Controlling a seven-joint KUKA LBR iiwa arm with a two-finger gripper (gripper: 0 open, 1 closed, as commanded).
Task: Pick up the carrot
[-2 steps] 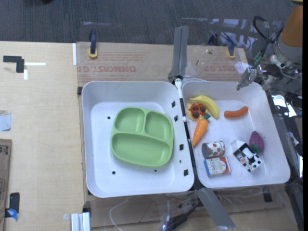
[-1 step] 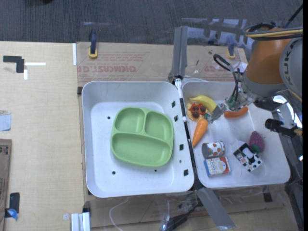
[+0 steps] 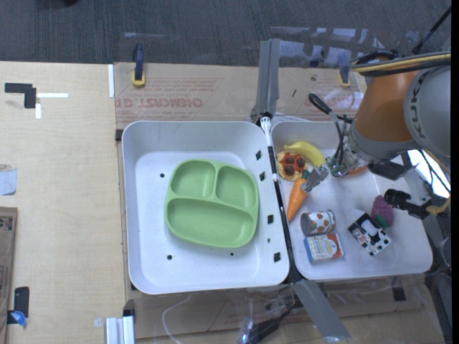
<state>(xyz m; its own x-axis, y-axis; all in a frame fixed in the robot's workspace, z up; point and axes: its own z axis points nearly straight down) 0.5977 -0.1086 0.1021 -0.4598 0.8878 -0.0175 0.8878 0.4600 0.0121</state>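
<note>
Carrot [image 3: 295,198] lies in the right bin [image 3: 416,258], against its left wall, pointing down toward the front edge, with your gripper [image 3: 316,178] just above its top end; you cannot tell if the gripper is closed or gripping. Behind the carrot, toward the back-left corner, you have a banana [image 3: 305,150] and a red-black item [image 3: 290,164]; a can [image 3: 318,223] and small box [image 3: 323,247] sit mid-bin toward the front. Left bin [image 3: 136,192] carries a green plate [image 3: 212,203] at its middle.
</note>
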